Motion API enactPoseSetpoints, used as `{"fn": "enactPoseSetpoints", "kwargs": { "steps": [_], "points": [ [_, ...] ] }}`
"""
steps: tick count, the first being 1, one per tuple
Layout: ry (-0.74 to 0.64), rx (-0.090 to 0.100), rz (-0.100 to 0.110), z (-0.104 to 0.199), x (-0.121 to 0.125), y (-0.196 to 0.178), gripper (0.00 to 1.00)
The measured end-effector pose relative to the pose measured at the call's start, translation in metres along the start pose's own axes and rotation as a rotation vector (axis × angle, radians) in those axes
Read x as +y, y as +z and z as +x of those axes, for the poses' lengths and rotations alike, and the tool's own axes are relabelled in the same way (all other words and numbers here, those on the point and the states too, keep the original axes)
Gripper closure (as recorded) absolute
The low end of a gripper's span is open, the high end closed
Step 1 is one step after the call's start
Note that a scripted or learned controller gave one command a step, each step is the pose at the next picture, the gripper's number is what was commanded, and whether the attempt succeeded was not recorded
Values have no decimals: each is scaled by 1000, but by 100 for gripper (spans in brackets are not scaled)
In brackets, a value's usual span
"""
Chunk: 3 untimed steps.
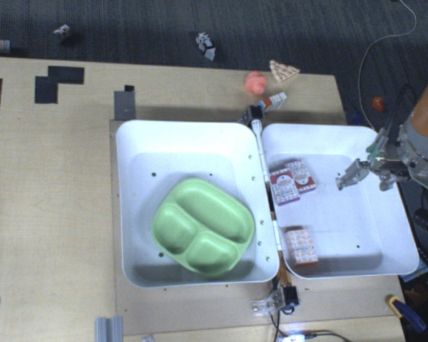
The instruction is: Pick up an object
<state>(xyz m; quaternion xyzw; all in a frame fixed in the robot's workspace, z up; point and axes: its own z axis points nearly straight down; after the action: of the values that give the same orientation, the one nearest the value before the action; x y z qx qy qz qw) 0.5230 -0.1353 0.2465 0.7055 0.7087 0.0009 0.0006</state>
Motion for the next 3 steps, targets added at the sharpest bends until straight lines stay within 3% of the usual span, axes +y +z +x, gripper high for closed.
{"fn": "enactPoseSetpoints", "kwargs": {
  "steps": [1,2,3],
  "points": [
    [2,1,3,37,-27,141,0],
    [1,0,-5,38,-25,129,100],
    [1,0,-5,38,-25,129,0]
  ]
}}
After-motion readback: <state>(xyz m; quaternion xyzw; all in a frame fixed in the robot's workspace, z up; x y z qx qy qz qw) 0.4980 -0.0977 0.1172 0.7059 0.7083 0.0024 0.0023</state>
